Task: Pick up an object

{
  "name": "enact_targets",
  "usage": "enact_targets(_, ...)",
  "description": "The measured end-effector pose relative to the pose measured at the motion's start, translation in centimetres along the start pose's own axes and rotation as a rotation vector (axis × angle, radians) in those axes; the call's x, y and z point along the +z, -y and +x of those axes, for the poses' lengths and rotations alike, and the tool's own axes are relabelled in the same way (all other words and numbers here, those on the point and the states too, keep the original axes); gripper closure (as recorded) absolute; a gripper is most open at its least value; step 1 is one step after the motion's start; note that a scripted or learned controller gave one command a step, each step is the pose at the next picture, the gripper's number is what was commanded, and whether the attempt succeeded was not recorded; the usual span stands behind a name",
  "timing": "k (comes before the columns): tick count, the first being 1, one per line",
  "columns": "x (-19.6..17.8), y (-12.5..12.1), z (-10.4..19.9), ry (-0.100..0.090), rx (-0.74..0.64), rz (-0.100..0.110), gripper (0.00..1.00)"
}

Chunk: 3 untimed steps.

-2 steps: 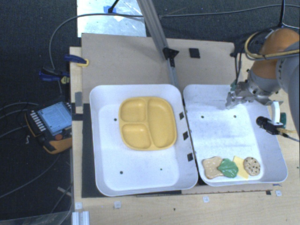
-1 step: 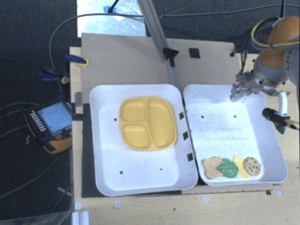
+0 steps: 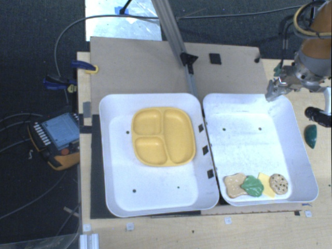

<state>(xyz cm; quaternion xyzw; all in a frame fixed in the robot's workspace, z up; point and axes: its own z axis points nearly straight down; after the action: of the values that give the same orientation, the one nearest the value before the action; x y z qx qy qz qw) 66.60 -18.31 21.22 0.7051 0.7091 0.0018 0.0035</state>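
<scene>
One gripper (image 3: 273, 91) is in view at the upper right, positioned over the far right corner of the right bin (image 3: 249, 139). Its finger spacing is too small and blurred to resolve, so its state cannot be determined; no item is seen at its tip. Above the gripper, the grey wrist rises into the orange band (image 3: 317, 48) of the arm, which enters from the right edge.

Four small items lie grouped along the near edge of the right bin, well apart from the gripper:
- a tan toast-shaped piece (image 3: 234, 184) at the left of the group;
- a green leaf-shaped piece (image 3: 252, 186) just beside it, overlapping its right side;
- a yellow wedge (image 3: 266, 182) partly under the green piece;
- a round speckled cookie (image 3: 279, 183) at the right end.

The left bin (image 3: 119, 185) holds a yellow divided plate (image 3: 163, 136) with three compartments, set toward the far half of the bin.

Outside the bins, a teal object (image 3: 310, 136) rests on the bench just beside the right bin's right wall. A handheld pendant with a blue screen (image 3: 56, 133) lies left of the bench.
</scene>
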Motion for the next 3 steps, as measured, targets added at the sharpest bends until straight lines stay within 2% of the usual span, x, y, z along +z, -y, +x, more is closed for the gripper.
enact_targets(1, -5.0, -0.2, 0.0, 0.000, -0.001, 0.000, 1.00)
enact_targets(3, -5.4, 3.7, 11.2, -0.004, -0.004, 0.006, 1.00)
